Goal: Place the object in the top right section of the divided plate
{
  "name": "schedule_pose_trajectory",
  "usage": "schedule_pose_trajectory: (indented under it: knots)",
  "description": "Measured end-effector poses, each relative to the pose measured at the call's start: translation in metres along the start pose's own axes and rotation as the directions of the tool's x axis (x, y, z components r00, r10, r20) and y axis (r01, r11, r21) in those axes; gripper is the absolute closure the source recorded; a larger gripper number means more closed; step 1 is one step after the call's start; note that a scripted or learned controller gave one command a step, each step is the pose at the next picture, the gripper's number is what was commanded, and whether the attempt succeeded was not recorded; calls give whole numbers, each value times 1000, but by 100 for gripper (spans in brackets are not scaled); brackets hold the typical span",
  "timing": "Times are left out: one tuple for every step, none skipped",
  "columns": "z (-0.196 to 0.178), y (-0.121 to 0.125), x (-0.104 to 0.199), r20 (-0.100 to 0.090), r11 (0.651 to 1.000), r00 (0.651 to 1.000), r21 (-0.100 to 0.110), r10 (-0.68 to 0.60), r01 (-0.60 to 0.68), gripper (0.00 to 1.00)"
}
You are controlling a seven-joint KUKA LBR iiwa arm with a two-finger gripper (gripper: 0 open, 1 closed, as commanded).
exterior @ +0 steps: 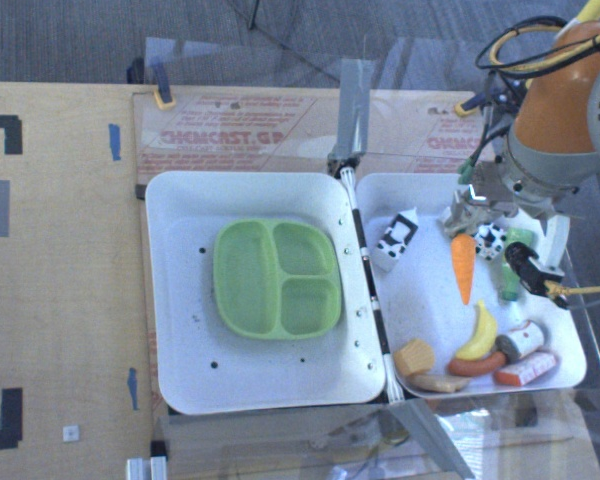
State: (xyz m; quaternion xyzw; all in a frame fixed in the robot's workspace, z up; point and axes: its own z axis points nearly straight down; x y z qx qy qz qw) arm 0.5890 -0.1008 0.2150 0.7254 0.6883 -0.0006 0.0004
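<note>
A light green divided plate (277, 278) lies in the left bin (180, 368), and none of its three sections holds anything. My gripper (477, 213) hangs low over the far right part of the right bin (420, 298). It is just above the top of an orange carrot (463, 264) and beside a small black-and-white spotted toy (492, 239). The wrist body hides the gripper's tip, and I see nothing lifted out of the bin.
The right bin also holds a cow-patterned carton (397, 236), a banana (480, 333), a sausage (475, 365), a bread piece (414, 356), a green item (510, 278) and a red-and-white can (525, 356). A grey post (352, 108) stands behind the bins.
</note>
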Motion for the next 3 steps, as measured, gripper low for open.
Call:
schedule_pose_trajectory:
  knots:
    - [21, -26, 98, -2, 996, 996, 3, 87, -87, 100]
    - [25, -76, 158, -1, 998, 998, 4, 66, -66, 100]
    - [25, -75, 157, -2, 998, 998, 3, 67, -67, 0]
